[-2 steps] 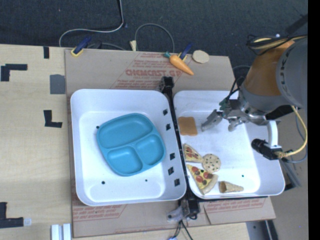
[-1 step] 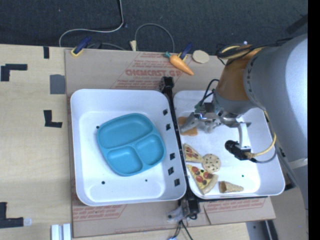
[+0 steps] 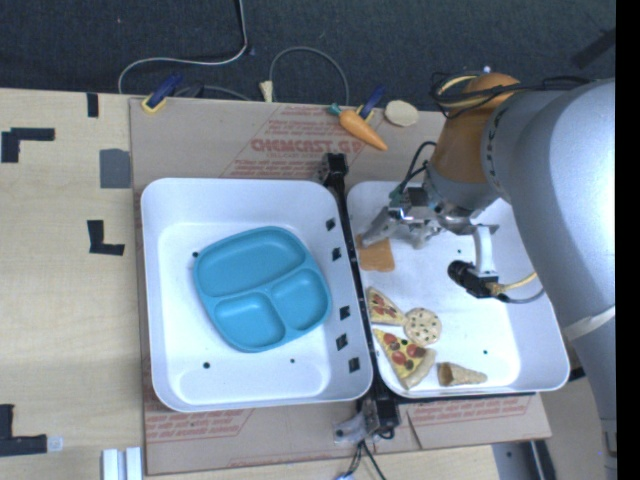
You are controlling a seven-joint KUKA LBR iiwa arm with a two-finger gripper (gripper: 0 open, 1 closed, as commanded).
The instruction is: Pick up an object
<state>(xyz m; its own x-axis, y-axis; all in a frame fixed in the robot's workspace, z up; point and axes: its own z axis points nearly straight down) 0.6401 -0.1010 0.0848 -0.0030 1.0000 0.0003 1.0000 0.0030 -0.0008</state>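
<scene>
The grey arm (image 3: 560,168) reaches in from the right, orange band uppermost, wrist bent down over the right bin (image 3: 520,353). The end effector (image 3: 385,230) hangs at that bin's far left corner, just above a tan toast slice (image 3: 377,257); whether it is clenched or released cannot be told. The left bin (image 3: 165,228) holds a blue divided plate (image 3: 262,288).
</scene>
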